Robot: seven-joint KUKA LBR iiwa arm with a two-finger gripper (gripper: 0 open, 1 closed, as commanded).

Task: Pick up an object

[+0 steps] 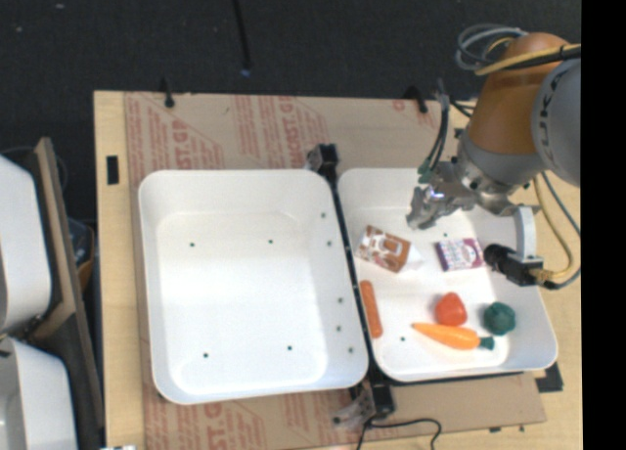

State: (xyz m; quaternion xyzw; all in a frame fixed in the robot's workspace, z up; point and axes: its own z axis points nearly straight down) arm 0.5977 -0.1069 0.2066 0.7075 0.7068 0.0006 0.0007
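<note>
The gripper [426,211], its opening impossible to judge from above, hangs over the right bin [391,360], near the brown packet [385,248] and purple packet [458,254], with the sausage [371,307], tomato [450,309], carrot [448,336] and green piece [500,317] lying farther forward.

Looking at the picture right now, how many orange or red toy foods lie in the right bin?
3. A thin orange stick lies along the left wall; a red tomato-like piece sits near the front; a carrot lies just before it. The arm may hide others.
</note>
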